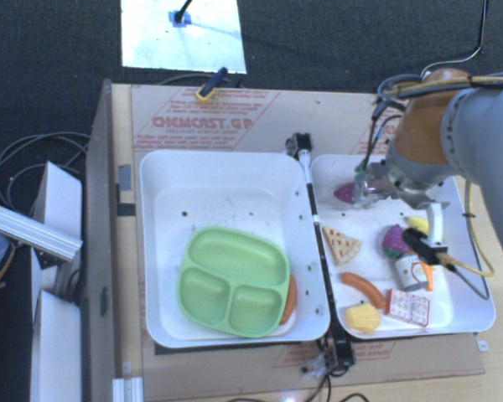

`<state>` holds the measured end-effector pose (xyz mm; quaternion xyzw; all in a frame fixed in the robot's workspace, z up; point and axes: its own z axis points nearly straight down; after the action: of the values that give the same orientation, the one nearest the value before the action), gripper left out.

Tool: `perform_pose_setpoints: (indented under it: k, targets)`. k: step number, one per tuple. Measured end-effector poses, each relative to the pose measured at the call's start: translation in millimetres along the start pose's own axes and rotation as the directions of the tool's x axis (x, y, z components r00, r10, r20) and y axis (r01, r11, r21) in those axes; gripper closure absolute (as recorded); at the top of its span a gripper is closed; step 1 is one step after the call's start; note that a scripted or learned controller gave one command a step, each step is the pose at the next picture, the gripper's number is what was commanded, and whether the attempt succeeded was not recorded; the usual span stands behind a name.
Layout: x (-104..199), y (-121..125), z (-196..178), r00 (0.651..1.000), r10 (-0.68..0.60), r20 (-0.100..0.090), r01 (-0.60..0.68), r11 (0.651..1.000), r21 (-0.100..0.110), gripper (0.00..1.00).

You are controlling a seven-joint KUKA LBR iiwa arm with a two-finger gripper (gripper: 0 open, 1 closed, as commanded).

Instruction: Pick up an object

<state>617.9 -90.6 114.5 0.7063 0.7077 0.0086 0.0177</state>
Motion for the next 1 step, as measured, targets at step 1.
perform_pose_setpoints:
  k: [1]
  targets:
    - [0.0, -0.9, 1.1, 1.000, 0.000, -0.001, 0.000, 1.000, 0.003, 0.00]
